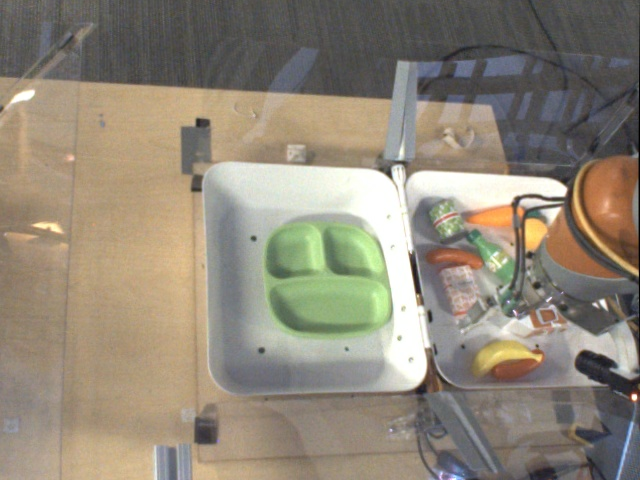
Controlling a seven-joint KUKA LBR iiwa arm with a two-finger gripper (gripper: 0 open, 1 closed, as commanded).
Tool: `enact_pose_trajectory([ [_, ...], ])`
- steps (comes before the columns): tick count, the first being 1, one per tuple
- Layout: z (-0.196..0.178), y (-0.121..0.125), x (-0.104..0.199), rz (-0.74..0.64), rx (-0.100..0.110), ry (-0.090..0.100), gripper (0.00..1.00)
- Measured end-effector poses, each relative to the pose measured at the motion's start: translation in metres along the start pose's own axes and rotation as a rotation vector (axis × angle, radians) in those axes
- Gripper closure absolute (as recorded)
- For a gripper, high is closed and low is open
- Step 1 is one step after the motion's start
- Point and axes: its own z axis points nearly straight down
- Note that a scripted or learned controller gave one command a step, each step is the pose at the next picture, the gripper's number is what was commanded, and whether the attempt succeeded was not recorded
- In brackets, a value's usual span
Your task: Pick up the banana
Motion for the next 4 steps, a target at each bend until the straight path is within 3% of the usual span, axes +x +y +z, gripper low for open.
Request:
enact_pose_trajectory([
  [1, -0.062, 0.013, 0.031, -0.207, -0.004, -0.003, 0.00],
  [2, 0.028, -0.004, -0.009, -0.157, 0.000, 0.000, 0.00],
  [3, 0.044, 0.133, -0.073, -0.138, -0.014, -0.011, 0.00],
  [4, -0.038, 0.118, -0.115, -0.338, -0.004, -0.006, 0.00],
])
